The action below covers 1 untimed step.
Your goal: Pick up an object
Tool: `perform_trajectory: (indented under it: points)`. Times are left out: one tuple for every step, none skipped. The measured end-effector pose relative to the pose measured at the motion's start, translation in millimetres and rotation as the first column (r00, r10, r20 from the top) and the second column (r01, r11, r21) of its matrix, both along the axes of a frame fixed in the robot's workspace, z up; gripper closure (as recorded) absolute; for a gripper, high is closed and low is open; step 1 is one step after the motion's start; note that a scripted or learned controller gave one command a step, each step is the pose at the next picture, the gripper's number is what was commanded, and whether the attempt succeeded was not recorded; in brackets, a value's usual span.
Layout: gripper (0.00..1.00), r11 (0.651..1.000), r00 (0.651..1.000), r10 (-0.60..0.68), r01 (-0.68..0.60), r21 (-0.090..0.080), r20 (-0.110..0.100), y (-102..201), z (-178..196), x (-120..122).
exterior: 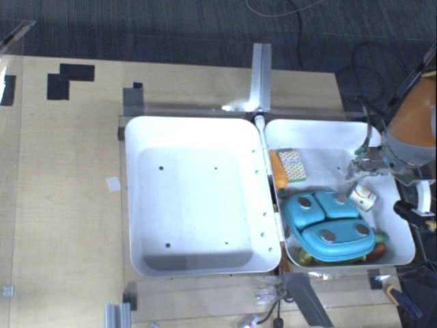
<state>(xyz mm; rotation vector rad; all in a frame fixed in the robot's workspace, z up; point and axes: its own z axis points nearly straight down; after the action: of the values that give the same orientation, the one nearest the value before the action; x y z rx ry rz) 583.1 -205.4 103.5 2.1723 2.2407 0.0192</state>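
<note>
1. Gripper [363,164] hangs over the right bin [321,139]; I cannot tell its state.
2. Small white cup [362,197] lies just beside the blue plastic toy [328,225], so I risk a glancing miss.

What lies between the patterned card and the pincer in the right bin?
In the camera view, bare white bin floor lies between the card and the pincer. The blue toys and the small cup sit nearer the front, off that stretch.

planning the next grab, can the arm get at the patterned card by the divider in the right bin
Probably yes: the patterned card lies flat on bare floor of the right bin with nothing on top, and the pincer hovers over that same bin.
</note>
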Motion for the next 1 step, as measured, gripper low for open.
perform_trajectory:
  points:
    - [1.00,0.931,0.931,-0.364,0.364,0.006,-0.020,3.2,-7.2,-54.3]
